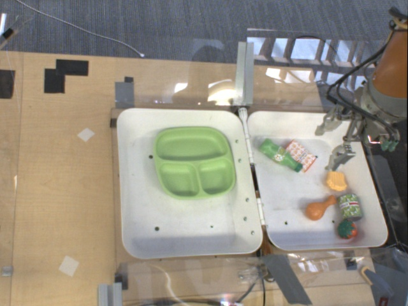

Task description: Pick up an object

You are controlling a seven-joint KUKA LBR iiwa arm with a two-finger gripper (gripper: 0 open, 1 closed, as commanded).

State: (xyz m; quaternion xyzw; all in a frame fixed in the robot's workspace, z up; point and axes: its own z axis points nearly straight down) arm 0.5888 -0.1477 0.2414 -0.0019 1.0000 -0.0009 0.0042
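From my station, starting at the left, I see the bare wooden table (pixel 57 190) with a few black marks, then the left bin (pixel 137 234), which carries a green divided plate (pixel 193 162) lying flat near its middle. Across the divider, the right bin (pixel 280 228) holds the candidates for picking: a green packet (pixel 279 154) touching a red-and-white packet (pixel 299 154) toward the upper left of the bin, an orange drumstick-shaped toy (pixel 318 208) lower down, a small yellow piece (pixel 336 182) just beside it, a green can (pixel 349 206) near the right wall, and a red-and-green item (pixel 347 229) in the lower right corner. The end effector (pixel 342 157) hangs over the right side of that bin, just above the yellow piece; its fingers look narrowly parted and I see nothing between them, though the slant of the camera makes the gap hard to judge. As I read it, the task is barely begun: the arm is positioned over the bin, every object lies on the bin floor, and nothing has been lifted. What is left is the whole pick itself: descending, closing on one item, most likely the yellow piece, and raising it clear.
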